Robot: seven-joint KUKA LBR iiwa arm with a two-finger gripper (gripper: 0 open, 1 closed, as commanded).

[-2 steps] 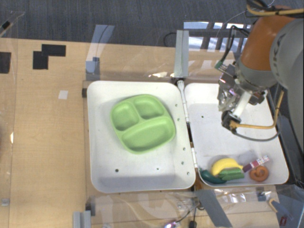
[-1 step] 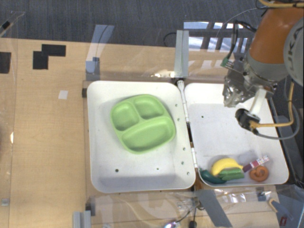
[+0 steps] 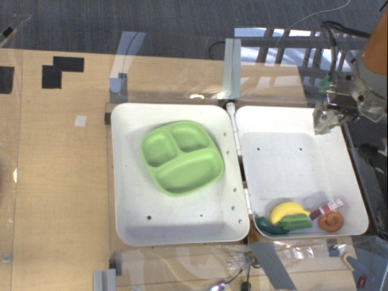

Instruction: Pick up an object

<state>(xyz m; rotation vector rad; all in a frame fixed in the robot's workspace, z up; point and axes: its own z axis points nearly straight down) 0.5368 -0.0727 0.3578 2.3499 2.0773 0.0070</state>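
Tool (image 3: pixel 323 121) over right bin's (image 3: pixel 285 162) far corner – grip state unclear, wooden bench (image 3: pixel 54 162), dark carpet (image 3: pixel 170 8) beyond

- You are looking down on a light wooden bench top (image 3: pixel 54 180); take it as your landmark.
- Beyond its far edge lies dark grey carpeted floor (image 3: pixel 182 11).
- On the bench's far left you can see black blocky shapes (image 3: pixel 60 70), stepped like tiles, and nearer the middle a small pale square (image 3: pixel 80 121).
- Clear plastic panels (image 3: pixel 124 56) stand on the bench, catching pale blue reflections.
- A grey metal upright (image 3: pixel 232 65) rises from the bench's far edge, near the centre.
- To the right of that upright, bright light glints off a metal frame (image 3: pixel 291 50).
- A thin white cable (image 3: pixel 315 14) runs over the floor beyond the bench's right end.
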